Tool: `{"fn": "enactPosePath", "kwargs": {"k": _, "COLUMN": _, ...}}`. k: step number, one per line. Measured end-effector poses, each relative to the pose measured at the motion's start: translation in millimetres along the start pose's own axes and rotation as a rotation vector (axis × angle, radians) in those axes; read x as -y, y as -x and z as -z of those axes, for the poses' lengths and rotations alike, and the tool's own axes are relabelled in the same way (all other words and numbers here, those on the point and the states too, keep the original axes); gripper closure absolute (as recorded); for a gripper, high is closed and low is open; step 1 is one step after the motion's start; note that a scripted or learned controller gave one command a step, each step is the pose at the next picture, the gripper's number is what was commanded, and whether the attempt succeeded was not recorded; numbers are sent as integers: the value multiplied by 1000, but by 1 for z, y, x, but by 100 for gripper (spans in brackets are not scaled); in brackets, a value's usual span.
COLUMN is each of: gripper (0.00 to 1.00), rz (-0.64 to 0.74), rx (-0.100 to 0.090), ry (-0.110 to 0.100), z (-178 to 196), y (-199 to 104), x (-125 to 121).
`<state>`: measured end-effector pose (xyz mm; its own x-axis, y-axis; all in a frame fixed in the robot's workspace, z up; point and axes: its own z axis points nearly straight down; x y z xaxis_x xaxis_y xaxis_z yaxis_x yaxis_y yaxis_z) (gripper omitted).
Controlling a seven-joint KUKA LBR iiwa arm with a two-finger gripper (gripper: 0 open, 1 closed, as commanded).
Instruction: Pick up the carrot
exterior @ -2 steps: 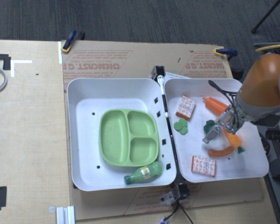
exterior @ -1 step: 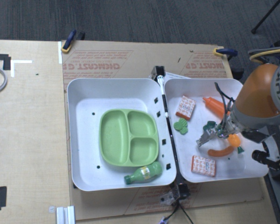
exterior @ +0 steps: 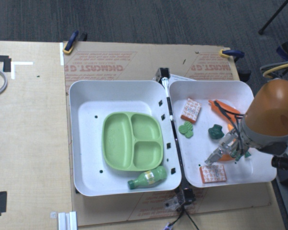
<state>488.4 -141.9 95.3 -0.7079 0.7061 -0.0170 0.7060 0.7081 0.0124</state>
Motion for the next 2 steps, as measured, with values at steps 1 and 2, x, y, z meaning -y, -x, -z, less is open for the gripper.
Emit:
{"fn": "enactPosePath", "kwargs": {"k": 1, "gripper": 0, "rz": 206, "rx": -16, "ry": -9, "z": -4, "y": 33, "x": -55}}
{"fn": "enactPosePath", "kwargs": {"k": 2, "gripper": 0, "rz": 544, "rx": -15, "ry": -6, "z": -3, "y": 46, "x": 10}}
